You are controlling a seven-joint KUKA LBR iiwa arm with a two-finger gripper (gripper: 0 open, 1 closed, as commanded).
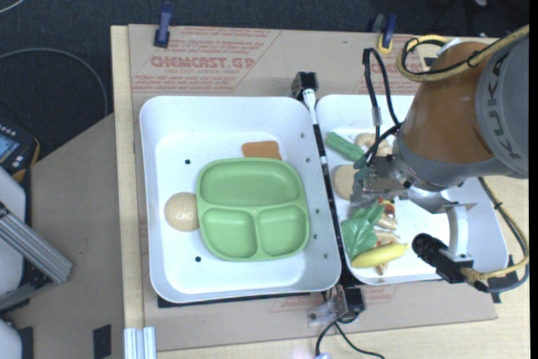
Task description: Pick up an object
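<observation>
- Camera view: the gripper (370,191) is low in the right bin (492,244), over a pile of toy food.
- I cannot tell how the gripper is set.
- A green leafy toy (363,224) and a banana (378,255) lie just below it.
- The left bin (160,181) has a green tray (252,208).
- Nothing looks lifted yet, so the pick is not done.

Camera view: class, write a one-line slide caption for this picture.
Robot arm reaches over the right bin of toy food, while a green divided tray sits in the left bin.
</observation>
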